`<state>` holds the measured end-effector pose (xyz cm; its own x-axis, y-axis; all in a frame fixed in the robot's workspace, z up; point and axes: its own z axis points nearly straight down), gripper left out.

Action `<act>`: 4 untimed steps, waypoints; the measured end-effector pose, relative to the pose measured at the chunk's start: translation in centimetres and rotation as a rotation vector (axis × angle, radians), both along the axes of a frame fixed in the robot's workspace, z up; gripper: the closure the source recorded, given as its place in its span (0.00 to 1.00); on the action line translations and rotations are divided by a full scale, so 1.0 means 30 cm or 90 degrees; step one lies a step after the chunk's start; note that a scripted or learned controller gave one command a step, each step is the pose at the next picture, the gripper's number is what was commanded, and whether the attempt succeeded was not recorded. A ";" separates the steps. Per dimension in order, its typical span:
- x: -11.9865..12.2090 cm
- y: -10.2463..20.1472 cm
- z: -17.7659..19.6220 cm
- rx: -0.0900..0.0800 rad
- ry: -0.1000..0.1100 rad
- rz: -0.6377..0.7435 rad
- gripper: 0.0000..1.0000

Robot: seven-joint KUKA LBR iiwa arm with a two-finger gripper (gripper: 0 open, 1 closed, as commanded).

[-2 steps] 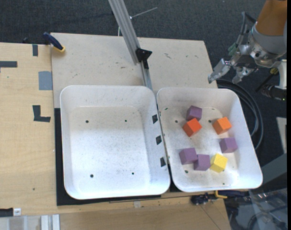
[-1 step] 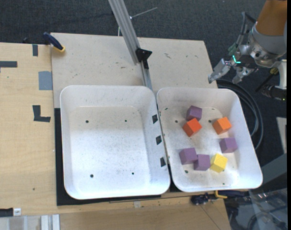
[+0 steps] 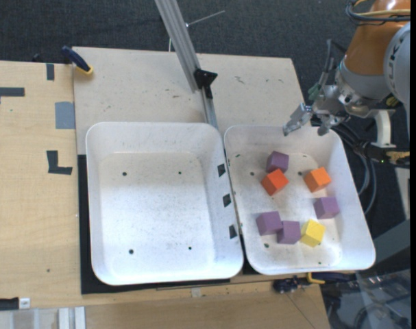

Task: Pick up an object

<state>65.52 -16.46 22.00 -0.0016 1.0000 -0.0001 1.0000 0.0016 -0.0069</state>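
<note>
Pincer point(image 3: 309, 122) hovers at the right bin's point(image 3: 355, 204) far rim, fingers apart, empty. Purple cube point(image 3: 277, 162) nearest: light, rigid — I'd squeeze opposite flat faces

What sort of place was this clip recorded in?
Likely a robotics lab's grasping bench: two white bins on a taped plywood bench, coloured blocks for practice, and a gripper reaching in.

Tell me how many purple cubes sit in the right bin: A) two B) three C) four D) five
C, four: one purple cube at the top beside an orange cube, one by the right wall, and two touching ones next to the yellow cube, all in the right bin.
</note>
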 end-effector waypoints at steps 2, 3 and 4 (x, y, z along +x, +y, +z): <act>-0.016 -0.048 -0.354 0.002 -0.010 0.000 0.00; -0.011 -0.049 -0.311 0.000 -0.012 0.001 1.00; -0.006 -0.053 -0.097 -0.001 -0.008 0.000 1.00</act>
<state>65.35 -18.05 19.08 -0.0019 1.0000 -0.0018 1.0000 0.0019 0.0054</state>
